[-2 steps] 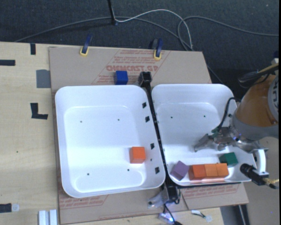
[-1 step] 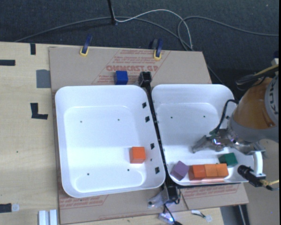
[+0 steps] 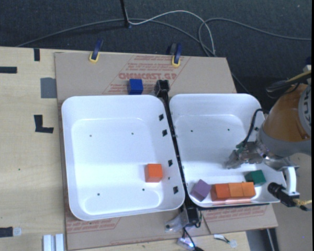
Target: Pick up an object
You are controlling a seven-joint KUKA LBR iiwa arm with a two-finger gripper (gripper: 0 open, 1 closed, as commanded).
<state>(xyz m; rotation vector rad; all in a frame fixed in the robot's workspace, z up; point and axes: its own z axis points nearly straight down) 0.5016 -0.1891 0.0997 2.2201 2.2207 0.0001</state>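
In the right bin (image 3: 209,109), my gripper (image 3: 236,159) hangs low over the floor at the right side, reaching in from the arm on the right. Just below it lie a green block (image 3: 257,178), a long orange block (image 3: 233,191) along the front wall, and a purple block (image 3: 200,190) at the front left corner. An orange cube (image 3: 154,172) sits in the left bin (image 3: 94,119), toward its front right. Nothing shows between my gripper and the bin floor.
A blue cube (image 3: 135,86) rests on the cardboard behind the left bin, beside a black clip (image 3: 161,87) on the divider between the bins. Cables run across the dark floor at the back. The bins' walls rise around each floor.
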